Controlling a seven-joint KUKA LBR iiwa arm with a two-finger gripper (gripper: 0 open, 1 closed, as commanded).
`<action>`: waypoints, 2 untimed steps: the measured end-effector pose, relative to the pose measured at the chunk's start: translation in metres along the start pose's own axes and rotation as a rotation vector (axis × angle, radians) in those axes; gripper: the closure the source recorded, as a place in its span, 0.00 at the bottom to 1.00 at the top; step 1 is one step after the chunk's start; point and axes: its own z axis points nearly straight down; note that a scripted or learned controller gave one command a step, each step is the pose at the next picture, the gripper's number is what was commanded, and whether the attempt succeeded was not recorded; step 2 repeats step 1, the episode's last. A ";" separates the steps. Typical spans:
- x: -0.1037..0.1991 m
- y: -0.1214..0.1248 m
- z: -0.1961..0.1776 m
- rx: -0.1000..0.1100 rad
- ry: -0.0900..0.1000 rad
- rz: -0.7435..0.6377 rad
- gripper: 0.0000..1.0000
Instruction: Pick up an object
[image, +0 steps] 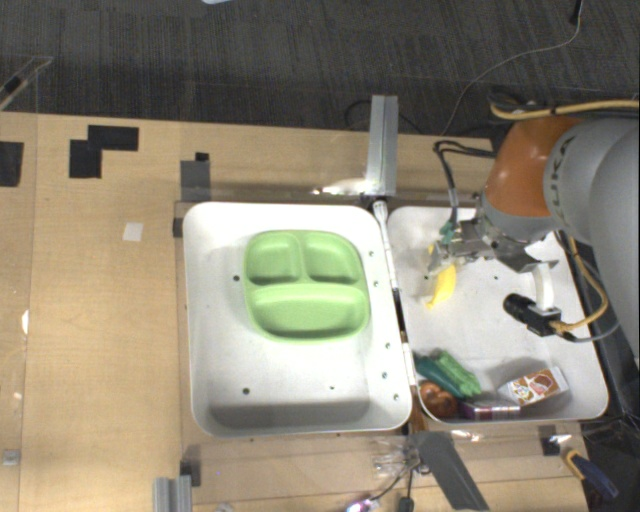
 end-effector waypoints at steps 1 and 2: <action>0.061 0.024 -0.083 0.014 0.001 0.017 1.00; 0.061 0.024 -0.083 0.014 0.001 0.017 1.00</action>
